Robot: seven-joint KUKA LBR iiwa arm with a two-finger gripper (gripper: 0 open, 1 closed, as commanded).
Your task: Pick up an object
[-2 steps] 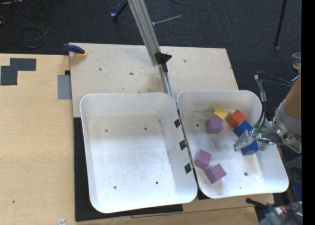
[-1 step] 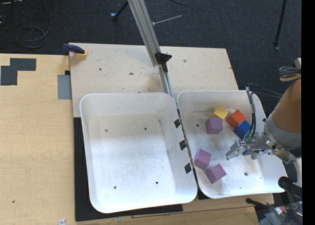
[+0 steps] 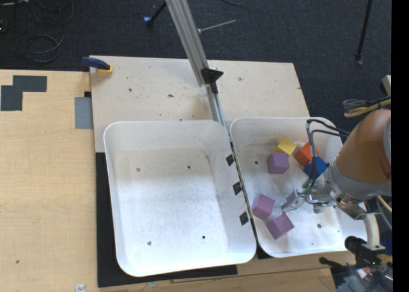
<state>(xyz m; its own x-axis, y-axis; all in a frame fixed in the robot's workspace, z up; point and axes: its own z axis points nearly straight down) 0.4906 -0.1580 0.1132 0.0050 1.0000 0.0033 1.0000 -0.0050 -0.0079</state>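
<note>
Starting on the left: the big shallow white plastic bin (image 3: 128, 156) has nothing the arm could go for, just specks on its floor. Past the divider, the second shallow white bin (image 3: 255, 132) is where all the action is.

In there you've got three purple foam-looking cubes: one near the divider (image 3: 262, 206), one just below it toward the front edge (image 3: 279, 225), and one higher up in the middle (image 3: 278, 163). Right by that upper one sit a small yellow block (image 3: 287, 147), an orange block (image 3: 302, 154) and a blue block (image 3: 314, 167), bunched close together, partly behind cables.

The two-finger metal gripper (image 3: 295, 200) hangs low over the bin floor, just right of the two lower purple cubes, with its tips pointing toward them. Nothing sits between the fingers as far as I can see, and honestly I can't tell whether they're spread or closed at this angle.

So I'd call this the approach step, nothing picked yet. Next move probably needs lining up over one of the lower purple cubes, straddling it cleanly without nudging its neighbour, then closing.
</note>
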